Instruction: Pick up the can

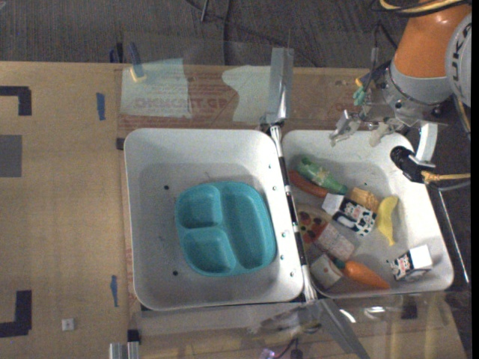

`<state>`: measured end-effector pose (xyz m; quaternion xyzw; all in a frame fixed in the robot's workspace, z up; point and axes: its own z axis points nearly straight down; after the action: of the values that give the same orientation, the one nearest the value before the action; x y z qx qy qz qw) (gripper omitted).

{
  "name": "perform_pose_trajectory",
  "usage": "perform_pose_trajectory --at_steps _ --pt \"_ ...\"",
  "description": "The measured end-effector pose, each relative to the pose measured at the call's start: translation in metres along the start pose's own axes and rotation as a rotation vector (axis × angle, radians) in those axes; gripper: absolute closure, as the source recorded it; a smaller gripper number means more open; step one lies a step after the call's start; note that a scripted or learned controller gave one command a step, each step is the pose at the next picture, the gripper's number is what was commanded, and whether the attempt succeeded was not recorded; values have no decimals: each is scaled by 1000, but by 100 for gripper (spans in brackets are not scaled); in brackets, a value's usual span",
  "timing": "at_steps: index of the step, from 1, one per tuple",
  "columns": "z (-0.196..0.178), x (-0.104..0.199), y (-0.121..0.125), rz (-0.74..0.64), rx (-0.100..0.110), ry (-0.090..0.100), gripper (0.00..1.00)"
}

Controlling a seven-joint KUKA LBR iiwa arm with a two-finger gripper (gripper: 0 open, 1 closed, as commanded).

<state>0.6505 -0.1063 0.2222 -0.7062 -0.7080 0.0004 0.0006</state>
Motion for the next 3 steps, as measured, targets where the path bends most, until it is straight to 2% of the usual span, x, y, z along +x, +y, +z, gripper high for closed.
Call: perform_pose_trajectory --at_steps 1,2,3 --pt "65 -56 -112 -178 -2 0 0" --pt "-84 -81 -2 -307 -7 -4 0" --pt "-171 -90 17 -248 -6 -4 0"
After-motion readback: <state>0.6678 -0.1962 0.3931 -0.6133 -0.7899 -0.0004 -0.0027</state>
